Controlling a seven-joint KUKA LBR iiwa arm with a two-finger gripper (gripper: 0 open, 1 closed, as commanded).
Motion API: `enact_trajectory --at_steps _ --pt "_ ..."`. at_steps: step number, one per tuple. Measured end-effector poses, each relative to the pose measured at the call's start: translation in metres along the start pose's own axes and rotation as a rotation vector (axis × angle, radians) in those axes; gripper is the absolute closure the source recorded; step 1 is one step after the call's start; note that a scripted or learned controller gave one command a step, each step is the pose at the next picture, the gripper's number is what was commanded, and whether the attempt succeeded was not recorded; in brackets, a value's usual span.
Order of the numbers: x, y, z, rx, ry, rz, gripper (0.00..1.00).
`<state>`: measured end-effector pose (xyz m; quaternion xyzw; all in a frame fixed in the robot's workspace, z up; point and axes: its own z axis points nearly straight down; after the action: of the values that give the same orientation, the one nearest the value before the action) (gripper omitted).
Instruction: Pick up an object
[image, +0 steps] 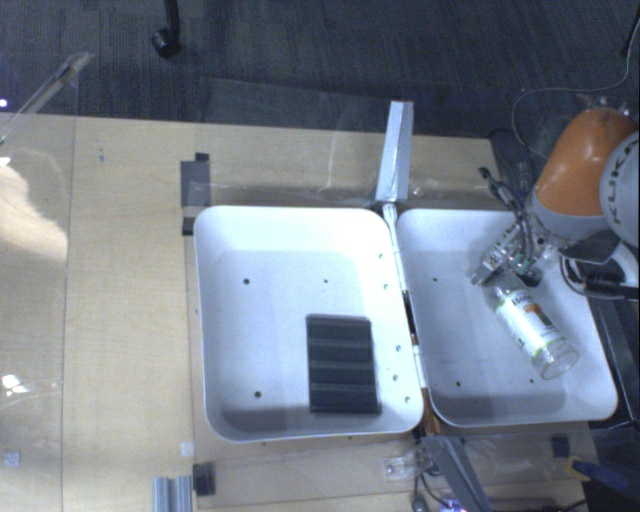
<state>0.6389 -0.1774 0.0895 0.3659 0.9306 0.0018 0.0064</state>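
Bottle: the clear plastic bottle (532, 330) lies on its side in the right bin (455, 400), slanting from upper left to lower right, with a pale label around its middle.
Bottle surface: you are dealing with a smooth, round, see-through body; judge it likely to roll or slip if pinched off-centre.
Gripper: the gripper (508, 262) sits just above the bottle's upper end, close to it; contact cannot be made out.
Fingers: you cannot tell from this view whether they are spread or pressed together, and nothing shows between them.
Your step: line the fingers across the bottle's width, not along its length, and come down over the labelled middle so the curved sides settle into the grip.
Risk: a pinch at the narrow end may squirt the bottle away toward the bin wall.
Other choice: the black ribbed block (341, 364) lies flat in the left bin (250, 240), well apart, matte and square-edged.
Bins: white, shallow, rounded corners, smooth floors.
Desk: pale wood desk (110, 300) under both bins.
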Motion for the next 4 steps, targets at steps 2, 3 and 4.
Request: enact_trajectory --at_steps 2,3,4 --pt "-0.024 -0.003 -0.108 0.003 0.002 0.086 0.0" --pt "0.022 -0.007 0.0 0.0 0.0 -0.274 0.0" --pt "0.114 0.017 -0.002 -0.004 0.001 -0.261 0.0"
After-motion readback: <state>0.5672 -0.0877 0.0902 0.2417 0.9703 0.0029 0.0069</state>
